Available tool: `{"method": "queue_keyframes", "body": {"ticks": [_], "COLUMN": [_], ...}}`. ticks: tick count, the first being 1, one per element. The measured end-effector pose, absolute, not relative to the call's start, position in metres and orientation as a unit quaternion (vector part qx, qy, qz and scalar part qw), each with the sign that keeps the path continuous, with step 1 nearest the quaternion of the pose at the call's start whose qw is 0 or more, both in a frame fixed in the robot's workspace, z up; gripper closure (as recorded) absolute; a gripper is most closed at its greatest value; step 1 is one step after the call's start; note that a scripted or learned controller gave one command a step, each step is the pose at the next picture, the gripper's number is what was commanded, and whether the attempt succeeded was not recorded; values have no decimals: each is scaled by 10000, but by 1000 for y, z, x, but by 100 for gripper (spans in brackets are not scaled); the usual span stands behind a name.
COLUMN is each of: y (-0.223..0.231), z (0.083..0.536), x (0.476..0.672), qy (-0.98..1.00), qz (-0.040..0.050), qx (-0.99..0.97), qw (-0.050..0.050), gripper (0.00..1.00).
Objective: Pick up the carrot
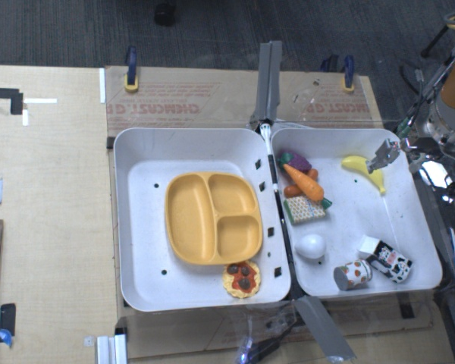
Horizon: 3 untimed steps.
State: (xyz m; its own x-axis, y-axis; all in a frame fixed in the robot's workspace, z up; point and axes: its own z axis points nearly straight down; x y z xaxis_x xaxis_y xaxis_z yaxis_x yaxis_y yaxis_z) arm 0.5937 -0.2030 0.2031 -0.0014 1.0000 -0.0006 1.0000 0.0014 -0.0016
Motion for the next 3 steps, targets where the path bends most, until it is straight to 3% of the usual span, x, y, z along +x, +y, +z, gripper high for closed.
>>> {"method": "queue_keyframes", "body": {"ticks": [1,2,3], "y": [-146,-103,-105], "z": [92,93,102], "x": [612,598,598], "qy": [-8493,-8650,-8637], "qz": [0,-2,-6], "qx": [-5279,-5018,-5039], "qw": [-4,-11,-23], "gripper": [0,0,100]}}
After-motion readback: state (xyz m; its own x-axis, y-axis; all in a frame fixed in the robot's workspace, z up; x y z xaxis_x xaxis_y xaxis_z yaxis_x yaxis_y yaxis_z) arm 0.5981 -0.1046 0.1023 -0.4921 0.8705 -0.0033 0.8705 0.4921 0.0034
